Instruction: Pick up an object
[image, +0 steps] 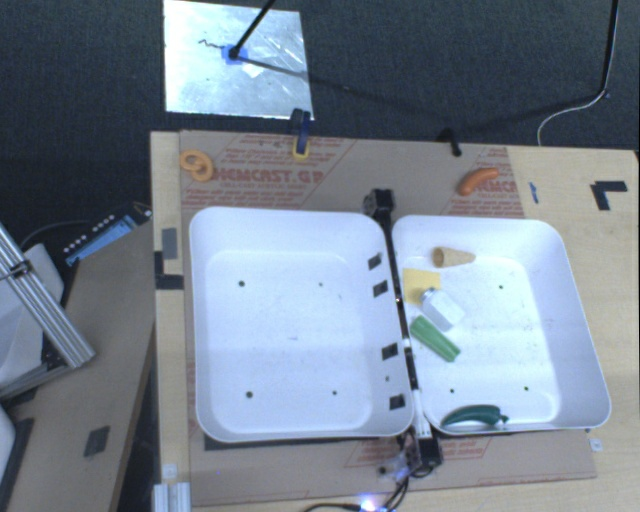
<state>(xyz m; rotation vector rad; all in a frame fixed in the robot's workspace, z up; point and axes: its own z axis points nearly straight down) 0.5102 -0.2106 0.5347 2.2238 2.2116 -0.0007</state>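
A: Where are the candidates for picking?

B: All in the right bin (570, 300), crowded toward its left wall. A tan cone (452, 257) lies farthest from us. Just nearer is a yellow block (420, 280), with a small white-and-grey piece (440, 306) touching or overlapping its near edge. A green stick (434, 339) lies slantwise just near of that. A dark green curved piece (474, 416) rests against the bin's near wall.

A: And the left bin (290, 320)?

B: Nothing to pick there, as far as I can see. An orange ring (197, 164) and an orange sausage shape (477, 181) sit out on the board beyond the bins, outside easy reach I'd judge.

A: What of the robot's hand, apart or together?

B: I can't tell, so I won't guess.

A: How would you do the pick well, then?

B: I'd choose the cone: it lies apart from its neighbours, so fingers can straddle it across its narrow width. The middle cluster risks catching two things at once. The dark green piece is probably too close to the wall for a clean descent.
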